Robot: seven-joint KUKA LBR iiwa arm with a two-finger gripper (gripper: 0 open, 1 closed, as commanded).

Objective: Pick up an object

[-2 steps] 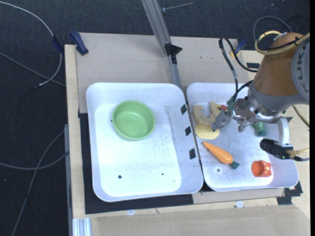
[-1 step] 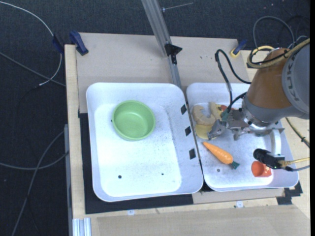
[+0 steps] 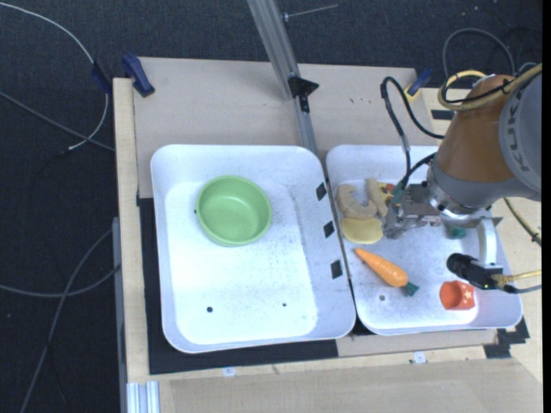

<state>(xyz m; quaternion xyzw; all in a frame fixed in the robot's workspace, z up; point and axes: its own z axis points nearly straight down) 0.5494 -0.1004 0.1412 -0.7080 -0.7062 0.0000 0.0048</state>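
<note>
While the grey arm [image 3: 478, 153] with its orange band reaches in from the right of the view, its end effector [image 3: 394, 220] hangs low just up and to the right of the tapered orange plastic carrot [image 3: 381, 268], which lies flat at a slant in the right shallow white bin [image 3: 405, 312], its green stub pointing towards the lower right. Whether the end effector is wide or narrow cannot be told from this angle, and nothing can be seen held in it. Just above the carrot's pointed tip sits a pale yellow rounded piece [image 3: 362, 229], close beside the end effector; whether the two touch cannot be told. Further up from the carrot lie a beige lumpy piece [image 3: 350, 198] and, next to it, a second yellowish piece [image 3: 377, 194], partly hidden by the wrist. To the right of the carrot, apart from it and near the bin's lower right corner, rests a small red-orange blocky object [image 3: 457, 295]. Well to the left of the carrot, across the wall between the bins, a round light green plastic bowl [image 3: 233, 211] stands upright in the left shallow white bin [image 3: 250, 291]. Both bins rest side by side on the pale wooden desk [image 3: 215, 101].
</note>
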